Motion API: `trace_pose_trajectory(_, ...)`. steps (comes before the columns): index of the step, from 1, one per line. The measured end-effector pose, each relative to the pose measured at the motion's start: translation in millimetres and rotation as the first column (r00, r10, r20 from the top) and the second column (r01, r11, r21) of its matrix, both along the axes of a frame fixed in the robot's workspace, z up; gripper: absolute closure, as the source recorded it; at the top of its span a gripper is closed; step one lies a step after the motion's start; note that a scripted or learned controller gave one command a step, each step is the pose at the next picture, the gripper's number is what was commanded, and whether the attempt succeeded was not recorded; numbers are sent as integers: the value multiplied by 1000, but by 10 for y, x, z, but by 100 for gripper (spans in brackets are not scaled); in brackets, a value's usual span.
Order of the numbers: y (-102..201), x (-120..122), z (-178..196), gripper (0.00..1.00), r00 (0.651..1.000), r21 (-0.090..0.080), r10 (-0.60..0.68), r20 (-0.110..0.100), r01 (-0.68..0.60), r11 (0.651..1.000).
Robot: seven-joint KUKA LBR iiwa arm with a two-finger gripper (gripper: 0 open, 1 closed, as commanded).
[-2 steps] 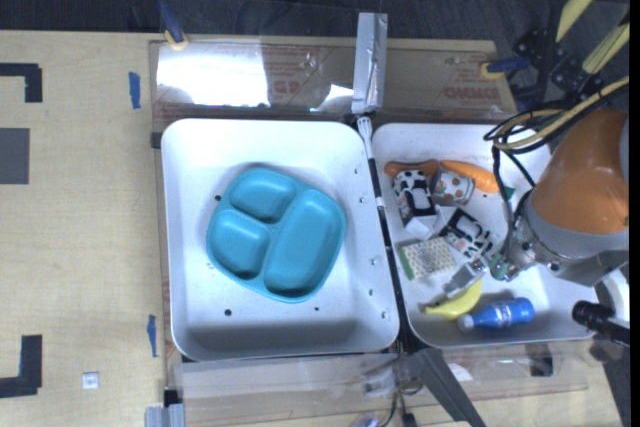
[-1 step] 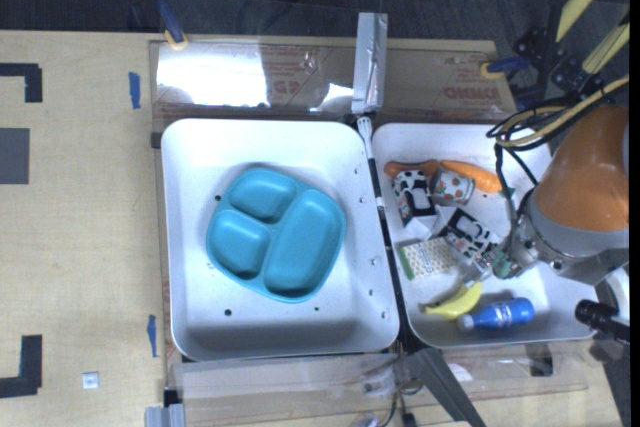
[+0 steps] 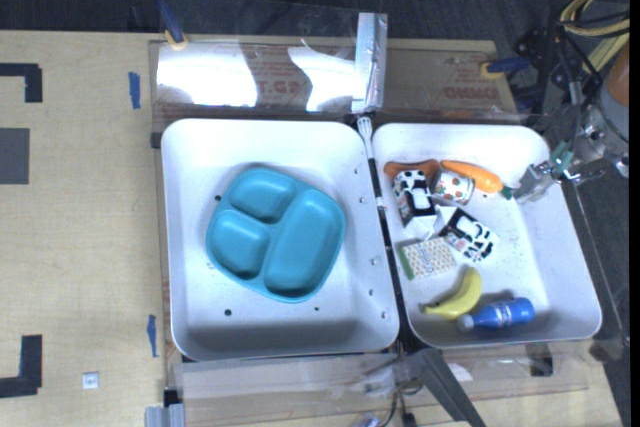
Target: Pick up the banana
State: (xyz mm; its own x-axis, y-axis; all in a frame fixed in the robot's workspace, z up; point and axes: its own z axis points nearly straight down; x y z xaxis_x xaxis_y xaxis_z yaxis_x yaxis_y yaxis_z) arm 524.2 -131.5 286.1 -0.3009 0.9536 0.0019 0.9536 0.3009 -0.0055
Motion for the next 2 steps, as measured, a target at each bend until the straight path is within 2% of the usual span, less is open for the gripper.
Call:
trace_pose_trajectory(1,1,0,0,0,1000,0,0,0,0,1000)
trace_pose_trajectory(2,99,-457,-937,0,997,1,-79,-2,79,997)
